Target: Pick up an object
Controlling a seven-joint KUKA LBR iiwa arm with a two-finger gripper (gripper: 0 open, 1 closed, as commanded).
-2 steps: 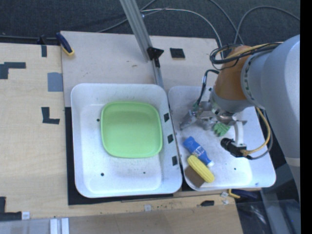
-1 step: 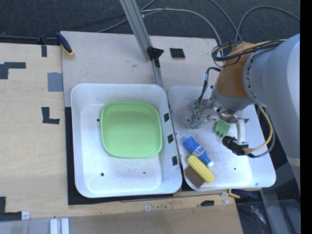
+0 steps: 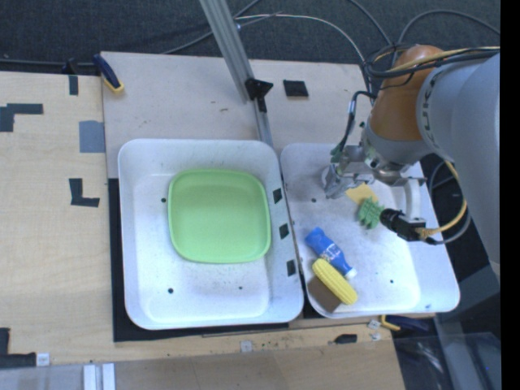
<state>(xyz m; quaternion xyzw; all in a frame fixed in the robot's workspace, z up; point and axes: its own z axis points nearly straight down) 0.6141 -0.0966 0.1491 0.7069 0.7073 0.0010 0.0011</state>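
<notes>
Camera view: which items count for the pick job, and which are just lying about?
Job-related:
- gripper, low in the right bin
- yellow and green toy beside it
- blue bottle
- corn cob
- brown block under the corn

Lying about:
- green plate in the left bin
- black tape marks on the bench
- yellow-tipped clamp

plate [image 3: 219, 215]: pale green | bins [image 3: 142, 218]: white | bottle [image 3: 328, 253]: blue | corn [image 3: 334, 280]: yellow | small toy [image 3: 370, 212]: green
</notes>
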